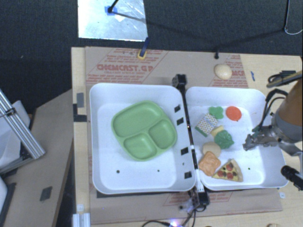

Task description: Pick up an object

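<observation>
We're hovering the gripper (249, 143) over the right bin (258, 98), beside the broccoli (224, 139); jaw state: cannot tell, nothing visibly held.

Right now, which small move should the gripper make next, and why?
Probably a short move left toward the green broccoli piece. The gripper is over the right bin, beside the toy foods, with nothing seen between its fingers.
</observation>
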### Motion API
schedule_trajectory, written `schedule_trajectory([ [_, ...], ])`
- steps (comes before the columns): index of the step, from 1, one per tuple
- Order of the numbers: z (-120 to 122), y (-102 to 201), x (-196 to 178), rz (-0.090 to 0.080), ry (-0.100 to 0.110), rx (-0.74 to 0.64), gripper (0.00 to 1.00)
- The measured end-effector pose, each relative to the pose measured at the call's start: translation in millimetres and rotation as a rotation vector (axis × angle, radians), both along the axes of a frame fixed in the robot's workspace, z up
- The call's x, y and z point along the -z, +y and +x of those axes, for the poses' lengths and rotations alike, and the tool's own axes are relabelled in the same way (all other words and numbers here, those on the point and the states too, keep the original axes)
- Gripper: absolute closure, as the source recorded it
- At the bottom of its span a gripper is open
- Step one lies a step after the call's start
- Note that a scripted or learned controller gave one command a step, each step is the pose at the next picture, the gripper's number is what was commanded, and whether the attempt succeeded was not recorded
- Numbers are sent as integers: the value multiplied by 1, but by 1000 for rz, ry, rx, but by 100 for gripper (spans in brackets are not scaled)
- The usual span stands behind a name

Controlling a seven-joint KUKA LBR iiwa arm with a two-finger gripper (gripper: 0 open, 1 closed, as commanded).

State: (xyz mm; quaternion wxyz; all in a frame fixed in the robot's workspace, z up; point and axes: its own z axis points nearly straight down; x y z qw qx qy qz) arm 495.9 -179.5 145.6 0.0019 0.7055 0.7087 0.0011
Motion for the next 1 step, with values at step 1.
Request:
schedule_trajectory([
  [1, 7, -10, -55, -2, -4, 1, 100],
])
